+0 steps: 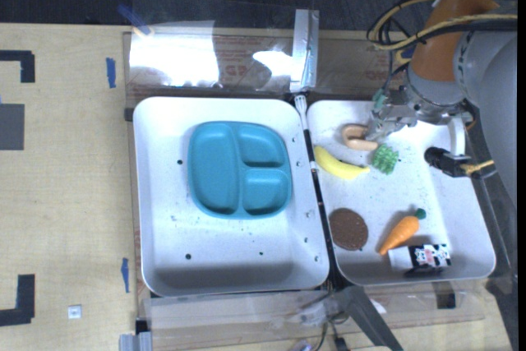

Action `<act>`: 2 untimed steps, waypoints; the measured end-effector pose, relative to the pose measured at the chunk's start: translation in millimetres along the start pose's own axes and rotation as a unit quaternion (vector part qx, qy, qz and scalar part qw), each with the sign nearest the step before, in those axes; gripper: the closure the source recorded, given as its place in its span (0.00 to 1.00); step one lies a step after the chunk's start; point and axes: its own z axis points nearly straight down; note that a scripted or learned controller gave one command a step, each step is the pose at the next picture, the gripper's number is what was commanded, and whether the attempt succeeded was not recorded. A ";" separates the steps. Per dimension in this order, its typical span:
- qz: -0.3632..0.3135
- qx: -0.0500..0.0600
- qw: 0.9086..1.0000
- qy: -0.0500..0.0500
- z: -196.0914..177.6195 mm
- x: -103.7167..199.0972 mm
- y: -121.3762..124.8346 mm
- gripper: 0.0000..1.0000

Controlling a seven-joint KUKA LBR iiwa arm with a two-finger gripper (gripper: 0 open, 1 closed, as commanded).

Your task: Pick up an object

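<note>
The gripper hangs over the hotdog in the reach step; its state is unclear. Next it must descend and clamp.

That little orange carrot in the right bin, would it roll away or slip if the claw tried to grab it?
The carrot looks round and tapered, so a nudge would probably swing it in a curve rather than roll it straight. Its smooth, toy-like surface may slip between narrow fingers, especially near the thin tip. It seems stiff and light, so it should lift easily if gripped across the thick end.
</note>
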 end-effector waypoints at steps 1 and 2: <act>0.000 0.001 1.000 0.000 0.8 0.9 0.0 0.00; -0.016 -0.008 1.000 -0.003 7.9 -14.5 -23.1 0.00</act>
